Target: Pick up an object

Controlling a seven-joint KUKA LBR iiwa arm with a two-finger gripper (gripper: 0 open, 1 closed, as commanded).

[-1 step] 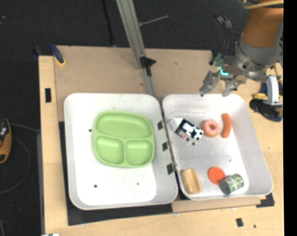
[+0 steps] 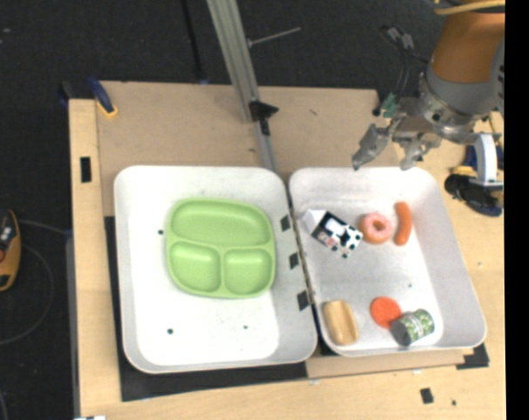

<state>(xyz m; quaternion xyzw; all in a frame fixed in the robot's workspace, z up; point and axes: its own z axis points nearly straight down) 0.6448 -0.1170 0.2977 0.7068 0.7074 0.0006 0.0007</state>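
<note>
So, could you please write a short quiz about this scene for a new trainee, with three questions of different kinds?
1. True or false: the light green plastic tray with three compartments lies in the left white bin.
2. Which item lies nearest the front right corner of the right white bin? A. pink frosted toy doughnut B. small green can C. orange toy sausage
3. Fill in: the gripper hangs above the ____ edge of the right bin, holding nothing.

Key: 1 true; 2 B; 3 far
</note>
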